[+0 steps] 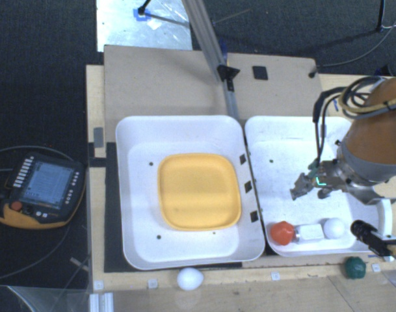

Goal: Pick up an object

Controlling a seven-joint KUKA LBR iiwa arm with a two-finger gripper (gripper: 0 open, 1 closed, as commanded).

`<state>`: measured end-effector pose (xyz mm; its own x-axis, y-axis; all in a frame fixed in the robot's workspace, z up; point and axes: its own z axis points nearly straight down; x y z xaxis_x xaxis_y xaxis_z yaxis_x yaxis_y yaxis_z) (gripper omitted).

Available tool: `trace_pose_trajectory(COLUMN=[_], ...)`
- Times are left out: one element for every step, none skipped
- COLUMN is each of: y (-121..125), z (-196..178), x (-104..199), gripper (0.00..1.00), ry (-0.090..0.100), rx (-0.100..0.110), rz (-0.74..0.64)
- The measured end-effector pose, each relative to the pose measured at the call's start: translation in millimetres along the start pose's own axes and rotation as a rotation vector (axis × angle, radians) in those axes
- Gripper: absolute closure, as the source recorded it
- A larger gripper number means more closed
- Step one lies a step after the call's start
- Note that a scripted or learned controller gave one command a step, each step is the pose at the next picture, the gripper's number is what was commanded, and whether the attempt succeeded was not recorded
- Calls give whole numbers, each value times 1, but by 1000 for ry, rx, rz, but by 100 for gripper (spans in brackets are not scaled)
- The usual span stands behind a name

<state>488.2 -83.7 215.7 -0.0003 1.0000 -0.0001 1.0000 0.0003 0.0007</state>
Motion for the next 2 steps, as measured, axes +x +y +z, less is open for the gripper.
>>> trace_pose_trajectory(y=[0,-7], z=[0,58], x=[0,-6], gripper=[0,0], ry=[0,0], rx=[0,5], rz=[0,1])
